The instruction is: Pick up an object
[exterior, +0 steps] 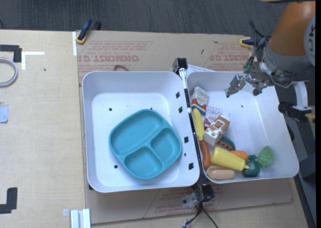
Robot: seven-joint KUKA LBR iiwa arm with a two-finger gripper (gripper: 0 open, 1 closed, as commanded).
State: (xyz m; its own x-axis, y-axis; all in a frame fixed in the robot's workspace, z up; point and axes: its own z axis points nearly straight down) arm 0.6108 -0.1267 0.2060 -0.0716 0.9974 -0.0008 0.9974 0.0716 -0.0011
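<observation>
1. Nearest the camera, along the front wall of the right bin, lies a row of toy food: a hot dog, a yellow bottle with its long axis running left to right and tilted slightly down to the right, a carrot, a dark green piece and a light green piece.
2. Behind them, against the bin's left wall, a banana lies with its long axis near to far, beside a small carton; a second carton sits beyond it.
3. The left bin holds a blue divided plate; it is well apart from the pincer.
4. Farthest back, the pincer hangs over the rear of the right bin with nothing between its fingers, which seem spread, one tip down-left and another to its right.
5. The turning relation: every toy lies toward the camera and left of the pincer. The far carton is the closest candidate, near on its left; the bottle row is well apart, nearer the front. I judge a grasp calls for travel forward and leftward, then descent.
</observation>
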